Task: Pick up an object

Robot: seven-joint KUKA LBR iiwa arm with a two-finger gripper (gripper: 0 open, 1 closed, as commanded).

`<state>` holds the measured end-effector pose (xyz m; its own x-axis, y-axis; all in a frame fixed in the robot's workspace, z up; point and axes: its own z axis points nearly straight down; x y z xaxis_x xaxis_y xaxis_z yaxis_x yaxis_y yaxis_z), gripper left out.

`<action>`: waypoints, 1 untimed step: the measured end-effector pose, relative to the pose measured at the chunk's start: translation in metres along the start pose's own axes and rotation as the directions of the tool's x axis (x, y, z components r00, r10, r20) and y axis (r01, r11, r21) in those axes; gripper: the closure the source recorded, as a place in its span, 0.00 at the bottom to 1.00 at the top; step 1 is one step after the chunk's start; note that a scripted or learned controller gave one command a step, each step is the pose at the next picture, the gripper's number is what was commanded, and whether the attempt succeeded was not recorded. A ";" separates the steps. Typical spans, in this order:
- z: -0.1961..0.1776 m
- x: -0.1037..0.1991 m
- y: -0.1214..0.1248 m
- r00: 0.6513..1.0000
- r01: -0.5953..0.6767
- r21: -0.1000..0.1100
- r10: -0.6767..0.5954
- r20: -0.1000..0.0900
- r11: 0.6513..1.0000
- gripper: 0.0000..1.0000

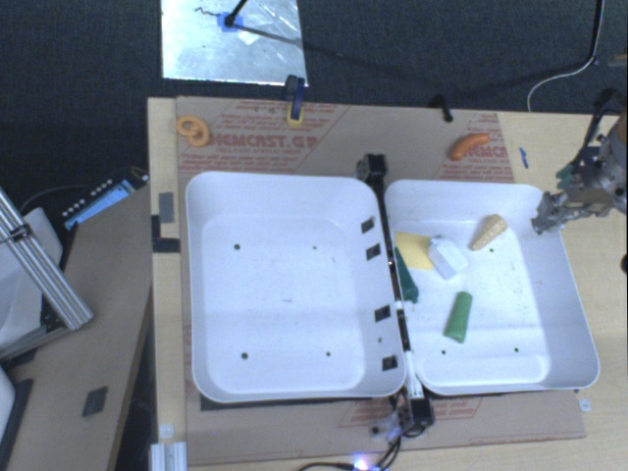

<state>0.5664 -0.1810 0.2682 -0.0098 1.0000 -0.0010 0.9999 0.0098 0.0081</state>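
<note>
Gripper (549, 216) sits at the right rim of the right bin (574, 307), toward its far corner; whether it is open or closed cannot be told, and nothing is seen held. Nearest object: tan cone (489, 232), just to its left, long axis running far-right to near-left. Green block (457, 316) lies nearer the viewer, farther left.

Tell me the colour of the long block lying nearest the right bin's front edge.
Green block, clearest in the camera view.

The arm (610, 155) is cut off by the right edge, and the dark green object (406, 281) lies partly under the yellow piece (414, 252).
</note>
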 end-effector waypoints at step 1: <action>-0.051 0.086 -0.007 1.000 0.003 0.001 -0.003 -0.003 1.000 1.00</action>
<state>0.5579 -0.0948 0.3187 -0.0130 0.9999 0.0023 0.9999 0.0130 0.0069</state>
